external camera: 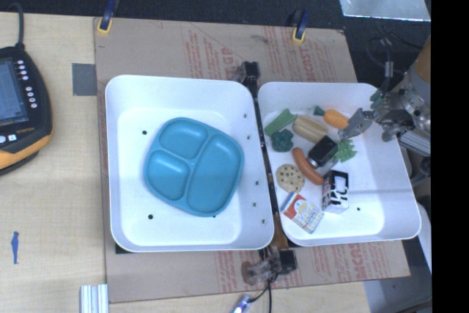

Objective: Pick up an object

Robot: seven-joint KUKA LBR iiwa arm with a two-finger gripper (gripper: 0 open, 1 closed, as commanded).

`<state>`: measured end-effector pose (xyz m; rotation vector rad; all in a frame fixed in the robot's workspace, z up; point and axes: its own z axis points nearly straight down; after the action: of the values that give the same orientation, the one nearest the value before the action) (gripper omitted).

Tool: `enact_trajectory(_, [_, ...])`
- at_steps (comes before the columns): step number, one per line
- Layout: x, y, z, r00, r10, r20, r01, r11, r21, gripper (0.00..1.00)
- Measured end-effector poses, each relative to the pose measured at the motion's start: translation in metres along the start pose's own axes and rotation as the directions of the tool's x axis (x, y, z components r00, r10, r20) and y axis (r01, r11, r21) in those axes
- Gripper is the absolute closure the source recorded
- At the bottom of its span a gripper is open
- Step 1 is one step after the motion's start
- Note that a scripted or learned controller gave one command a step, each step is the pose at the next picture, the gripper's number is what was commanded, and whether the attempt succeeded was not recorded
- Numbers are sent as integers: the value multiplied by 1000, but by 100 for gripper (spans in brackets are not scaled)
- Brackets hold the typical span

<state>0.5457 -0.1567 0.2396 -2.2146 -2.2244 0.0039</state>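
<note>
the hand [360, 121], its state impossible to tell, hovers by the carrot [335, 117], probably light, hard, slippery plastic best pinched across its middle.

Grey metal two-finger gripper [360, 122] at scene right, low, pointing left; arm enters from right edge; finger state unclear.
</note>
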Motion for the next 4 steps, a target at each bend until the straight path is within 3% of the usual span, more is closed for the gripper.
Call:
enact_trajectory(1, [-16,10,132,1000,2,2,-2,1000,-14,0])
enact_trajectory(2, [-18,-55,147,1000,-2,0,2,1000,-2,0])
enact_trajectory(3, [-19,-54,136,1000,-4,1,4,1000,-3,100])
enact_trajectory(4, [31,-26,100,1000,-3,0,3,1000,0,100])
